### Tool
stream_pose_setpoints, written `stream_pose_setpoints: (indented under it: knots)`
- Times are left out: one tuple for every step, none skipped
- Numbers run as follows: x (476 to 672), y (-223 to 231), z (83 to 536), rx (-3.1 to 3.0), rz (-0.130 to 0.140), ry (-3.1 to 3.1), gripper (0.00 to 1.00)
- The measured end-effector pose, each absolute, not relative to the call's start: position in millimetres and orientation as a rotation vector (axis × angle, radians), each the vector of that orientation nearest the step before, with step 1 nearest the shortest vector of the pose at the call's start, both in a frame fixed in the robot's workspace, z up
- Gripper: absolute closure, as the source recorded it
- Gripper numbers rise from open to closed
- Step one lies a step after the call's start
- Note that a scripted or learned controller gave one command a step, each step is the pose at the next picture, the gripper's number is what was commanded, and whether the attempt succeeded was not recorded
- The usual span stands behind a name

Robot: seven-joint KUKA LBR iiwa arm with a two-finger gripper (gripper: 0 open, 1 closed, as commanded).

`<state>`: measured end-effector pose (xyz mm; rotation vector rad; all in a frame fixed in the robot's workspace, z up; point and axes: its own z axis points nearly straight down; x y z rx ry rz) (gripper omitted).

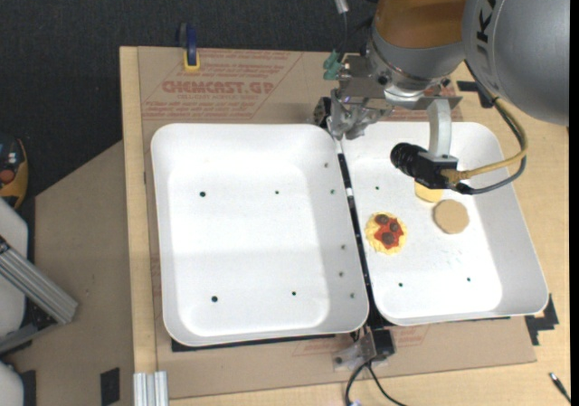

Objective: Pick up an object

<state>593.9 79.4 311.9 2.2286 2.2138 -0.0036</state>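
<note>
The right bin (488, 296) holds three small things. A yellow disc with red and dark blobs on top (387, 232) lies near the bin's middle left. To its right sits a plain tan round piece (450, 216). Just above that, a yellow piece (425, 189) is partly hidden by a black part of the arm. My gripper (345, 120) hangs over the far end of the seam between the two bins, well apart from all three things. Nothing shows between its tips.
The left bin (181, 214) lies alongside, its rim meeting the right bin's along a dark seam (353, 214). The big grey and orange arm (434, 15) covers the far right. A blue and yellow clamp (190, 47) grips the cardboard's far edge.
</note>
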Motion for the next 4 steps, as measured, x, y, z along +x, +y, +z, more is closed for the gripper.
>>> stream_pose_setpoints:
  knots:
    - [549.9, 132, 250, 2.222, -0.010, 2.231, 1.00]
    - [579.7, 91, 292, 2.222, 0.005, 2.215, 1.00]
    - [602.1, 61, 334, 2.221, 0.006, 2.215, 1.00]
    - [583.1, 41, 350, 2.223, 0.001, 2.219, 1.00]
